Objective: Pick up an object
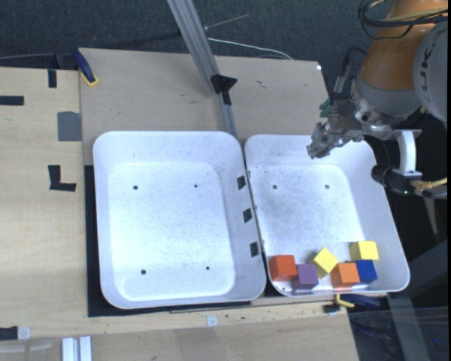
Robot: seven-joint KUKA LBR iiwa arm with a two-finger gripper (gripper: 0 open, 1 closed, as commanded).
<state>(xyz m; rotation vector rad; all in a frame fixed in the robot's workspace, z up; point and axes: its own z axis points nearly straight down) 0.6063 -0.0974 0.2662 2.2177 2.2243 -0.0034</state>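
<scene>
Several small blocks lie along the near edge of the right bin point(376, 194): an orange block point(283, 266), a purple block point(307, 275), a yellow block point(325, 259), another orange block point(345, 274), a blue block point(366, 271) and a second yellow block point(364, 250). My gripper point(319, 147) hangs above the far rim of the right bin, well away from the blocks. Nothing shows between its fingers.
The left bin point(105, 201) stands beside the right one, with black clips along the shared wall. A slanted metal pole point(195, 36) rises behind the bins. The grey and orange arm point(402, 43) fills the upper right.
</scene>
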